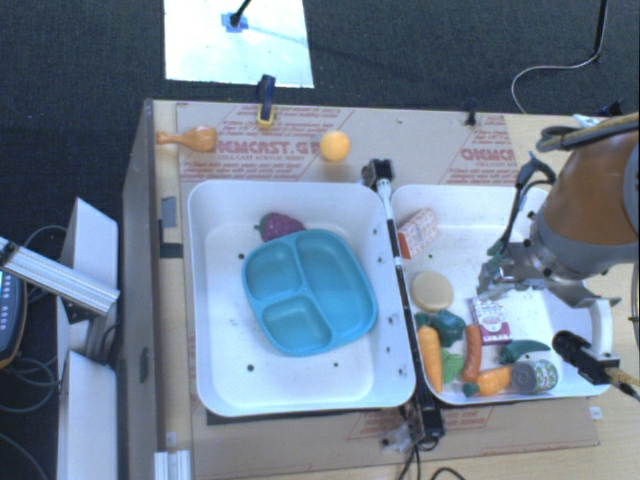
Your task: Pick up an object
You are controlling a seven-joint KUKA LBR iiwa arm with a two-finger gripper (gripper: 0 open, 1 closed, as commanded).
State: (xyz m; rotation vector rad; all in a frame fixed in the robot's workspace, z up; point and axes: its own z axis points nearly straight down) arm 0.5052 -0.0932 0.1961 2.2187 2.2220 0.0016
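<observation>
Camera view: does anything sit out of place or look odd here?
Two items lie outside the bins on the bench behind them: an orange ball and a tan drumstick-shaped toy. The purple item sits half-tucked behind the blue tray.

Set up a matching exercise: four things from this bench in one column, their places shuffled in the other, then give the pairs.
Things:
1. blue three-compartment plastic tray
2. orange ball
3. round beige disc
4. dark purple toy

Places:
A. right bin
B. on the board behind the bins
C. middle of the left bin
D. left bin, at the tray's far edge

Pairs: 1-C, 2-B, 3-A, 4-D
</observation>
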